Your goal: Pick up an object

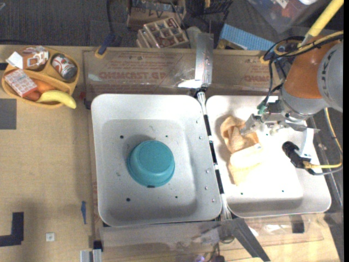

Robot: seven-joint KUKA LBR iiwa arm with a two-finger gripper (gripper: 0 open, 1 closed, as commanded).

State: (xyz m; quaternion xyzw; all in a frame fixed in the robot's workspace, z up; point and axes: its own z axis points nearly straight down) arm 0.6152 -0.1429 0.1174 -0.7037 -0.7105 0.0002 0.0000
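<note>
A crumpled brown-tan object (235, 136) is seen in the right bin (272, 203), close to that bin's left wall and toward its far edge. A pale yellow block (245, 165) is set just beside it on the near side, the two apparently touching, the block lying at a slight tilt. The gripper (257, 123) is placed at the brown-tan object's right flank, very near or touching it; contact cannot be confirmed. Whether the gripper is open or closed cannot be told, and nothing is seen to be held. The arm (305, 78) is brought in over the right bin's far-right corner, its orange band shown above the wrist. A teal bowl (151, 162) is found in the left bin (109, 146), upside down, roughly at the middle of the floor and well apart from all walls. A strip of cardboard (136, 72) is laid along the far edges of both bins. At the bench's far-left corner a yellow dish (8, 83) is noted, with a banana (59, 97) at its near rim and a can (65, 67) inside it.
</note>
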